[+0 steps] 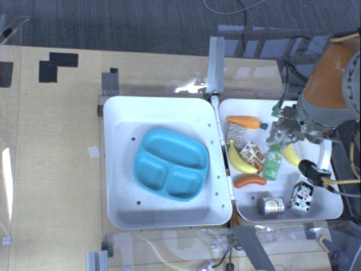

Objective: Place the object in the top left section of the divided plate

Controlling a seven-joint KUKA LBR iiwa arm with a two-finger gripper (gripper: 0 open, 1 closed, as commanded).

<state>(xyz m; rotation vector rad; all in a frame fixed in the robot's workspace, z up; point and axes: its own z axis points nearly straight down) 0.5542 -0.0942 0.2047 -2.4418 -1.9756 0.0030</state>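
The KUKA arm point(333, 83) is reaching in from the right over the right-hand bin point(333, 210), 1 of 2 white bins on the bench. Its gripper point(280, 133) is hanging low above the cluster of items there, directly over a green bottle point(272, 161). Whether the tool is open, closed or gripping anything cannot be told from this angle, since the wrist is covering the tips.

Around the bottle are lying a carrot point(243, 121), a banana point(239, 160), a small patterned box point(253, 153), a red sausage point(249, 180), a metal can point(271, 206), a black-and-white carton point(302, 197) and a 2nd yellow piece point(291, 155) just right of the bottle.

The blue divided plate point(171, 164) is sitting in the left-hand bin point(118, 208), well apart from the gripper, and all 3 of its sections are lying bare. No object is visibly lifted.

Judged from this layout, the picking step is in hand, with the green bottle as the likely target, though the neighbouring box and yellow piece are close enough to leave that uncertain. The next move is calling for a secure hold on 1 item without dragging its touching neighbours, then a lift clear of the bin wall, a long traverse leftward, and a release over the plate's upper left compartment point(161, 145).
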